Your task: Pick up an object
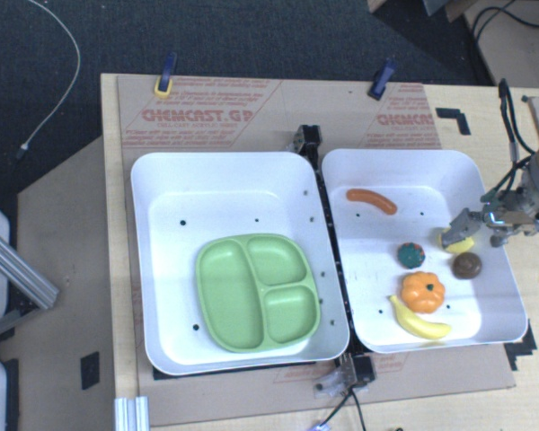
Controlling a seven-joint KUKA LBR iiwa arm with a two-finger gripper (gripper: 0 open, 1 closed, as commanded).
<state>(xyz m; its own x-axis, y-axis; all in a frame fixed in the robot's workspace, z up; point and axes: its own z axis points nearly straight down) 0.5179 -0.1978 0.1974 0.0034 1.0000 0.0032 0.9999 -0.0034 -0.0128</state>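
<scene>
tool (468, 227) | pinching yellow obj (459, 243) | R bin (404, 160), right edge, above brown ball (467, 265)

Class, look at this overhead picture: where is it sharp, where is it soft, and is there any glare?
Camera view: the green tray and orange pumpkin are sharp; the gripper at the right bin's edge looks slightly soft; light is even, shadows faint, the white bins bright but without harsh glare.

Bright even light, soft shadows, slightly soft focus — mild glare
</scene>
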